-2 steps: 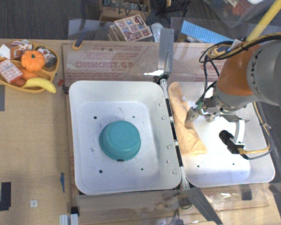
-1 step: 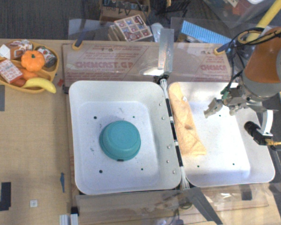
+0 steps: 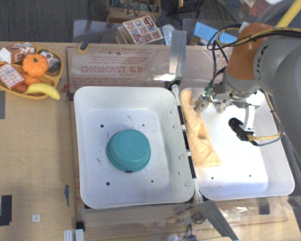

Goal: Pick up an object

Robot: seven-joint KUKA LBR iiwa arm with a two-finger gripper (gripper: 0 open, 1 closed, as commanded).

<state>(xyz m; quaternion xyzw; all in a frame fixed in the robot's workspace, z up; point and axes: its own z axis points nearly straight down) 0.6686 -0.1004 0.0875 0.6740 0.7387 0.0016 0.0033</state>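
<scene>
Grey arm with orange band [image 3: 251,49] positioned over right white shallow bin [image 3: 251,185]. Two-finger gripper [image 3: 218,100] near far left corner of that bin; finger state: cannot tell. Tan crumpled cloth [image 3: 200,137] along left wall of right bin. Teal round plastic bowl [image 3: 129,150], upside down, centred in left white shallow bin [image 3: 90,109].

The wooden bench [image 3: 30,154] carries two white bins side by side: the left bin [image 3: 85,104] and the right bin [image 3: 276,182], their inner rims touching. At the far left corner sits a yellow bowl [image 3: 0,79] of toy food. A cardboard sheet [image 3: 115,67] lies flat behind the left bin
</scene>
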